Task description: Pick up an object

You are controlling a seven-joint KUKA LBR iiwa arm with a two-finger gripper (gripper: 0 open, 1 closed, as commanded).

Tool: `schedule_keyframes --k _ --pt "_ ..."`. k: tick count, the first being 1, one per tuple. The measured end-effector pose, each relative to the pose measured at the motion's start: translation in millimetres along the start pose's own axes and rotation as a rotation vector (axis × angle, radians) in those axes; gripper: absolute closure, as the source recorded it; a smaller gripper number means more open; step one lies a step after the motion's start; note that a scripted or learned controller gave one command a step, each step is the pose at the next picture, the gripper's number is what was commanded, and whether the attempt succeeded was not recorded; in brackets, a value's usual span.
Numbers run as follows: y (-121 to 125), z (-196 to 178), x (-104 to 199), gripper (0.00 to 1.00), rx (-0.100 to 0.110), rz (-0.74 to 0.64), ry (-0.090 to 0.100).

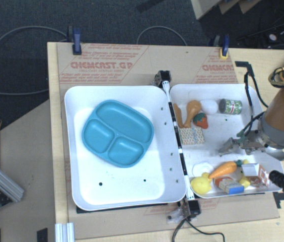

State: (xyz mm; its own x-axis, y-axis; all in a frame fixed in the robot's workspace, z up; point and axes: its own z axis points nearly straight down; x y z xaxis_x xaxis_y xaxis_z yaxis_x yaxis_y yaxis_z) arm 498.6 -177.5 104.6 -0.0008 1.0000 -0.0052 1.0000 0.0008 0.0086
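Dark carpet with looping cables surrounds the counter (132, 59), which is topped by a brown printed sheet and carries two shallow white bins side by side.

Right bin (182, 92) holds all the loose objects. Near edge: carrot (222, 169) lying at a slant, its tip toward a yellow lemon-like fruit (200, 185); a red-and-white packet (258, 174) and a small blue-ended piece (235, 189) crowd just beside it. Far half: tan pear-shaped gourd (192, 110) touching a strawberry (200, 120), a speckled sponge block (191, 135) just below them, a small green-labelled can (231, 106) on its side near the far wall.

Jaws (232, 144) sit over the bare middle of the right bin, dark metal pointing toward the centre divider. Whether they are released or clenched — cannot tell; the parts blur together. Nothing visible between them. Carrot lies just on the near side of the jaws, apart from them; sponge block lies to their left, also apart.

Arm (283, 116) enters from the right, orange band above the wrist.

Left bin (76, 150) holds a blue sectioned plate (117, 132), three compartments, tilted slightly.
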Motion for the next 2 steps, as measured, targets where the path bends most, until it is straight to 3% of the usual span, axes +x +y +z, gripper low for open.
schedule_keyframes --k 1,2 --pt "77.5 21.0 -1.6 0.0 0.003 -0.003 0.003" --pt "170.4 19.8 -32.1 0.0 0.015 -0.001 0.011"
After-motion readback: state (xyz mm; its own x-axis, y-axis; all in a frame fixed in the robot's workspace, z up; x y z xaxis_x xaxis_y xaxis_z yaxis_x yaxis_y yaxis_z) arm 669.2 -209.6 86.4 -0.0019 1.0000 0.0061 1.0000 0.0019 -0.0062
